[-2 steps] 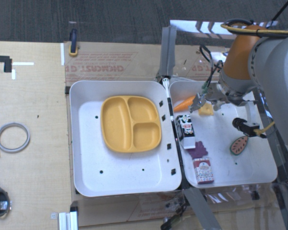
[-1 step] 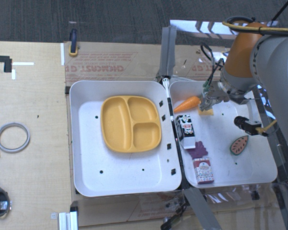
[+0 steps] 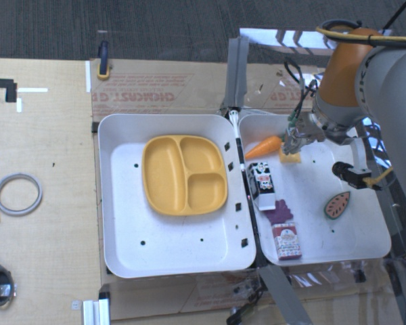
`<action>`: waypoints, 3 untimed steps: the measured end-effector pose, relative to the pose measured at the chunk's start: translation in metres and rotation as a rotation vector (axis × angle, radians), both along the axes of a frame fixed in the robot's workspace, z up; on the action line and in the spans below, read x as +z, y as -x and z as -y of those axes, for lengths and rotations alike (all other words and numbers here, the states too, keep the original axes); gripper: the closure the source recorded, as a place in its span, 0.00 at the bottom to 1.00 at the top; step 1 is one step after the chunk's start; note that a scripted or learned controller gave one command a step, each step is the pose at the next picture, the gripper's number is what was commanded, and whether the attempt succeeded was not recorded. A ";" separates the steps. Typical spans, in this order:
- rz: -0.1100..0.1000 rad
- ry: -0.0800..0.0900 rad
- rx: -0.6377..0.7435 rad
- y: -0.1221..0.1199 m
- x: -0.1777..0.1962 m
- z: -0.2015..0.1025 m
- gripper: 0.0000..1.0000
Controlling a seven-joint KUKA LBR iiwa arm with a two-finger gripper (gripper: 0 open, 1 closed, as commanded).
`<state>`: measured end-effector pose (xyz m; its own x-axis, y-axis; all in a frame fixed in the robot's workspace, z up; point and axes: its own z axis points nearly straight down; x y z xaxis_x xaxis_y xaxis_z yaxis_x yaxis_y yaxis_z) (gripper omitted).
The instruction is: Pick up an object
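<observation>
Nearest the lens, small red printed carton [image 3: 287, 242] in right white bin [image 3: 365, 242]; farther back, pincer [image 3: 294, 143], grip state unreadable, poised over pale yellow block [image 3: 291, 158], orange plastic carrot [image 3: 264, 147] just left, lying crosswise.

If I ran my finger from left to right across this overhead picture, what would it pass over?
Roll of tape → yellow divided plate → small black-and-white carton → red packet → brown oval slice. The carrot, yellow block, purple piece and gripper overlap these in the order, so I leave them out.
</observation>
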<state>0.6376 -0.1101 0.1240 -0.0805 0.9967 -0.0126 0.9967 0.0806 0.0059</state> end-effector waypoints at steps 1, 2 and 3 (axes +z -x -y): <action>0.000 0.000 0.001 0.000 0.000 -0.001 0.00; -0.006 -0.010 -0.011 0.010 0.116 0.047 0.00; -0.010 -0.011 0.234 0.019 0.032 0.014 0.00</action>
